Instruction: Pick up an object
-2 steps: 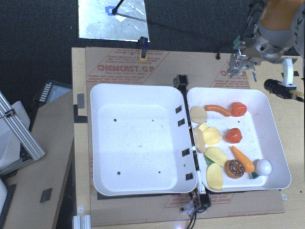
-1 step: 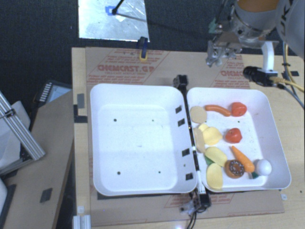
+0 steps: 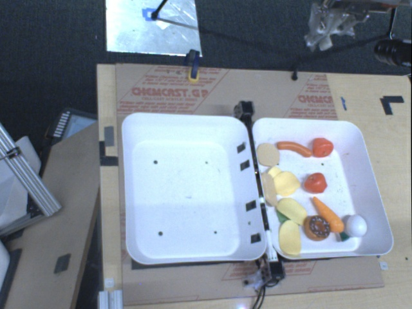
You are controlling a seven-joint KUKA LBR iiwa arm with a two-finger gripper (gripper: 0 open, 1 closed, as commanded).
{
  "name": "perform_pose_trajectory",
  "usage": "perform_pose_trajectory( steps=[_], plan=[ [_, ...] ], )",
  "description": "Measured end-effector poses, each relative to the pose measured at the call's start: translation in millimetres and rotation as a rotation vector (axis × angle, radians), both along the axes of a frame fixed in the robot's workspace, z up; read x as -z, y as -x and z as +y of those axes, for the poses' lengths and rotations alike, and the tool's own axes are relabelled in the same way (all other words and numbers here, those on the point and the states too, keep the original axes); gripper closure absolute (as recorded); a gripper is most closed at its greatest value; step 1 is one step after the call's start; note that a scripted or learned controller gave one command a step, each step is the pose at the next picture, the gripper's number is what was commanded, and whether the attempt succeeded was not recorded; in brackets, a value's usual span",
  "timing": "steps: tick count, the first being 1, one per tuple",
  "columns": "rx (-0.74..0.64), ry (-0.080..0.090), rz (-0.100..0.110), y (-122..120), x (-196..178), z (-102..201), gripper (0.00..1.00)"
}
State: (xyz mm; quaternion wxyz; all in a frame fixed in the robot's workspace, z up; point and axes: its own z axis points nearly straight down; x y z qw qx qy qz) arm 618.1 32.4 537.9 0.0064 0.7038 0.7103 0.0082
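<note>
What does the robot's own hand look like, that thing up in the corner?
The hand at the top right of the camera view is a pale grey, whitish metal piece, blurred, with lumpy, angular parts hanging below a flat bar. A thin dark rod or cable runs level beside it toward a black rounded part at the right edge. No markings can be made out on it.

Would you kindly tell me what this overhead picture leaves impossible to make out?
- Hand, camera view: blurred at the top edge, so its grip state is unreadable.
- Green piece, camera view: mostly hidden between the carrot and the white ball.
- Pale slices, camera view: overlapping, so their count is unclear.
</note>
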Motion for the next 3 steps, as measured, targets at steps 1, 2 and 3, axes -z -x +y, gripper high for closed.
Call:
perform_pose_trajectory(
  steps=[1, 2, 3],
  plan=[
    [0.006, 0.004, 0.014, -52, 2, -9, 1.0],
    [0.012, 0.004, 0.022, -50, 55, -55, 1.0],
    [0.004, 0.003, 0.012, -50, -1, -51, 1.0]
  ],
)
